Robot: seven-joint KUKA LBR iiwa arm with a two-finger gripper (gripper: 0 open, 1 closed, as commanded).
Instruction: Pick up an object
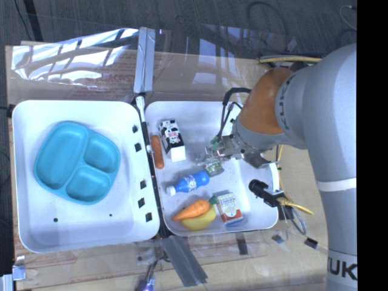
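Right, the grey arm [327, 120] comes in from the right with its orange band [267, 105] showing above the wrist, and the gripper [213, 157] is down inside the right bin [194, 111], near the middle of it. Whether that gripper is released or clenched, I cannot tell from up here; the wrist hides too much of it, and nothing can be made out in its grasp. Just below and to the left of the tool lies a small bottle [189, 182] with a blue body and a white cap end, tilted across the bin floor, close to the tool tip. Against the bin's left side there's a little carton with a black-and-white cow pattern [171, 139], and right beside it, nearer the wall, a sausage [157, 152] lying lengthwise. Down at the front edge a carrot [191, 210] rests touching a yellow fruit [199, 221], and just right of those sits a small juice box [229, 208] with red and green on it. Over in the left bin [36, 117] there's a blue divided plate [77, 162], lying flat, well apart from all the action.
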